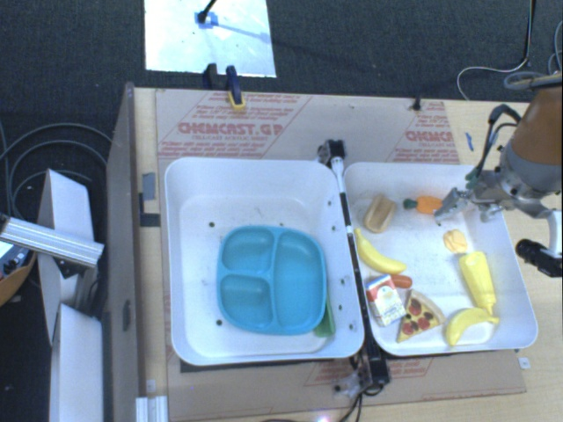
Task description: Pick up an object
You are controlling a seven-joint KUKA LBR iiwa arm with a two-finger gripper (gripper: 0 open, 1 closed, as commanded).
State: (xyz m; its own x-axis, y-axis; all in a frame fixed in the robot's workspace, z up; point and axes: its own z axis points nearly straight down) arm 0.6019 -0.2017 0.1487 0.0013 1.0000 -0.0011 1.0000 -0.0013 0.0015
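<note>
The claw (459, 202) hangs over the far side of the right bin (519, 323), its opening indiscernible, holding nothing visibly; the toys, including the nearby carrot (426, 205), remain unpicked.

my gripper (457, 202) hangs over the far side of the right bin (524, 316), close to the small carrot (427, 205). below it in that bin lie a bread roll (380, 213), a banana (378, 255), a yellow bottle (478, 280), a pizza slice (419, 316) and a small carton (384, 299). the left bin (193, 236) holds a blue divided plate (271, 280).
</note>
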